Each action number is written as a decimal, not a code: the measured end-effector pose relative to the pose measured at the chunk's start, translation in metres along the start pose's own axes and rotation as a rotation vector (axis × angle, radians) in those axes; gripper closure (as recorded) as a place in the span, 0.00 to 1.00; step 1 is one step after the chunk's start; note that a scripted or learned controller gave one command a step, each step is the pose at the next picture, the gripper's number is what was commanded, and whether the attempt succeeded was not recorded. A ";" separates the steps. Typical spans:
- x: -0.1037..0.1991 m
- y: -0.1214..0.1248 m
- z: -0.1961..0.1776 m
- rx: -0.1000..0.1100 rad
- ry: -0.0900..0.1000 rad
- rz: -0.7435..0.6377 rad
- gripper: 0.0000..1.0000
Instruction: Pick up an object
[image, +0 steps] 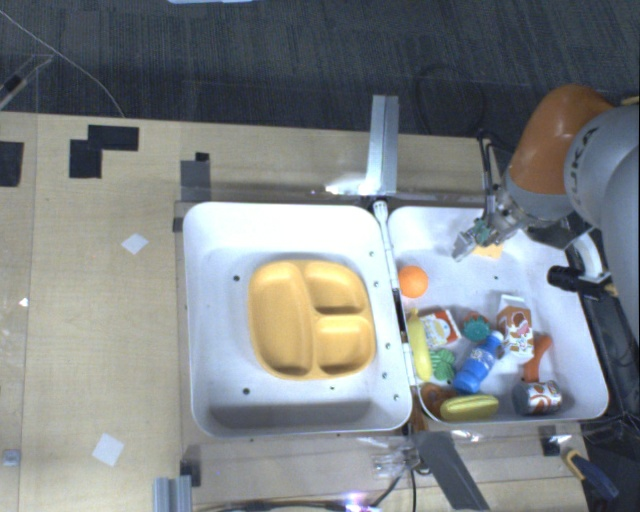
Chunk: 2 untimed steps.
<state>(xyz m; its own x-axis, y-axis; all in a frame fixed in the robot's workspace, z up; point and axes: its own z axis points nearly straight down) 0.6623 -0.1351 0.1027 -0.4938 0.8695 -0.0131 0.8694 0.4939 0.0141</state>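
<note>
Red-and-white labelled can (541, 398) (print unreadable) in right bin (590, 345).

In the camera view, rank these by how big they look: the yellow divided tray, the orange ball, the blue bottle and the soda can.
1. Yellow divided tray, by far the largest.
2. Blue bottle.
3. Soda can, close to the bottle in apparent size, so that order is unsure.
4. Orange ball, smallest.
</note>
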 end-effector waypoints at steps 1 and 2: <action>0.072 -0.032 -0.169 0.002 0.005 0.263 1.00; 0.086 -0.107 -0.092 0.017 0.011 0.268 1.00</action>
<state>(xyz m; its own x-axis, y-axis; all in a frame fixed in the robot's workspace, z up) 0.5251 -0.1131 0.1924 -0.2463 0.9692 -0.0007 0.9692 0.2463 -0.0008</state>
